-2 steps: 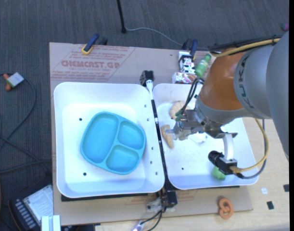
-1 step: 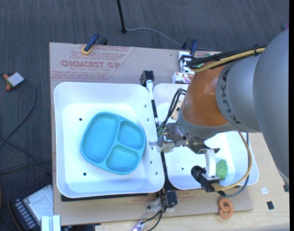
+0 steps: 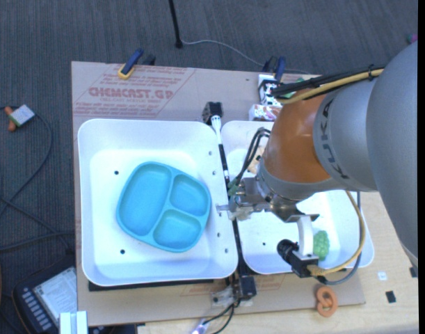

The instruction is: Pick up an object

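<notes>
Green object (image 3: pixel 321 243) lies at five o'clock in the right bin (image 3: pixel 351 259). My tool (image 3: pixel 243 206) sits at nine o'clock, grip state unreadable. Approach step; next, I shift toward it.

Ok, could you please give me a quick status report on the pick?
Pincer low over the right bin, by the divider. Green object loose near arm hardware. Blue plate in the left bin.

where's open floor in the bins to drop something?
Left bin: a bare white strip runs between its walls and the blue divided plate, widest at the top left. Right bin: crowded, with the arm over most of it and a green object near the lower right.
</notes>
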You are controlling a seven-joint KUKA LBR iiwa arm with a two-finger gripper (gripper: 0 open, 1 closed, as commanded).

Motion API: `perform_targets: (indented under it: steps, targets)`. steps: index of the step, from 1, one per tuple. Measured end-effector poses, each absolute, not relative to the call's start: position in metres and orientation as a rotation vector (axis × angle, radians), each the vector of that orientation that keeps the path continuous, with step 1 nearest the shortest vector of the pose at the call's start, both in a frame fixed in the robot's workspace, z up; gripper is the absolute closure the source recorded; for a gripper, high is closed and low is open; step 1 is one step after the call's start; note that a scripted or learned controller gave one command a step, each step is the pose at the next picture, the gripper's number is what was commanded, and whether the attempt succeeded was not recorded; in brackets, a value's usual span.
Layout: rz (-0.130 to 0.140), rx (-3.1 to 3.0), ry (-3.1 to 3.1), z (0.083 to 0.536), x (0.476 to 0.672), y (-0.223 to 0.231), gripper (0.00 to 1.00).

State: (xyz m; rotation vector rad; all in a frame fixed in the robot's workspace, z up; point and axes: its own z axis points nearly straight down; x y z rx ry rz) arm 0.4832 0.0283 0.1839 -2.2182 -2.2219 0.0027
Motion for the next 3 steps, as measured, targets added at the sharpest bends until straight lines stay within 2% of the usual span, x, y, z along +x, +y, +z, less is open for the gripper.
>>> perform_targets:
  steps: [1,2,3]
  targets:
    - [0.002,-2.219,-2.222,0.184,0.483,0.020,1.00]
    - [0.005,-2.225,-2.220,0.184,0.545,-0.087,1.00]
    - [0.002,-2.220,-2.223,0.184,0.587,-0.070,1.00]
